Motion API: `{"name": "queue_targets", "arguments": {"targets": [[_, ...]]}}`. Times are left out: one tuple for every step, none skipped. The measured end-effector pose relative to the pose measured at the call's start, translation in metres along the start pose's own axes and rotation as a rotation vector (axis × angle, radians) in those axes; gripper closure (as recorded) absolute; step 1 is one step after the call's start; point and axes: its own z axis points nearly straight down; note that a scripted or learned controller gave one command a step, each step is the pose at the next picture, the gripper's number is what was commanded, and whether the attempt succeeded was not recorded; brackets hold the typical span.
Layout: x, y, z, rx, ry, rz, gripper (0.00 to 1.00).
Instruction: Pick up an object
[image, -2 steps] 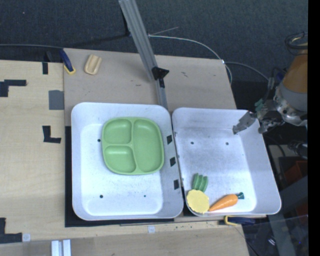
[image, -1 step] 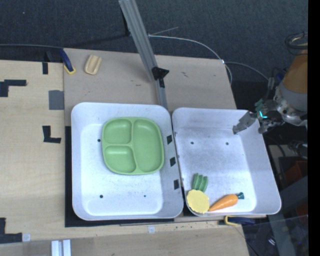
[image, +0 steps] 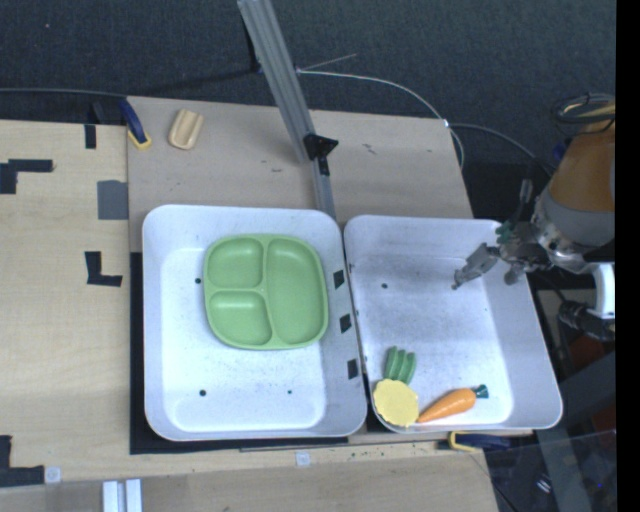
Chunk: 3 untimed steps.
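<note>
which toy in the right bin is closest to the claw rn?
The green ridged toy: it lies furthest up the right bin, toward the claw. The yellow disc and the carrot sit lower, along the near wall.

No text, label, brand or number can be read anywhere. The black tape marks on the tabletop (image: 60, 300) form no letters.

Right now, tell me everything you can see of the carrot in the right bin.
The carrot is a small orange toy, plastic-looking, with a dark green stub at its right end. It lies flat on the floor of the right bin, near the front wall, tip pointing left and slightly down. Its tip meets the yellow round piece. The gripper hovers well away from it.
</note>
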Motion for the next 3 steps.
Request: {"name": "queue_targets", "arguments": {"targets": [[0.005, 0.007, 0.06, 0.001, 0.001, -0.002, 0.0], [0.005, 0.008, 0.092, -0.005, -0.002, -0.001, 0.0], [0.006, 0.008, 0.081, -0.004, -0.001, -0.003, 1.0]]}}
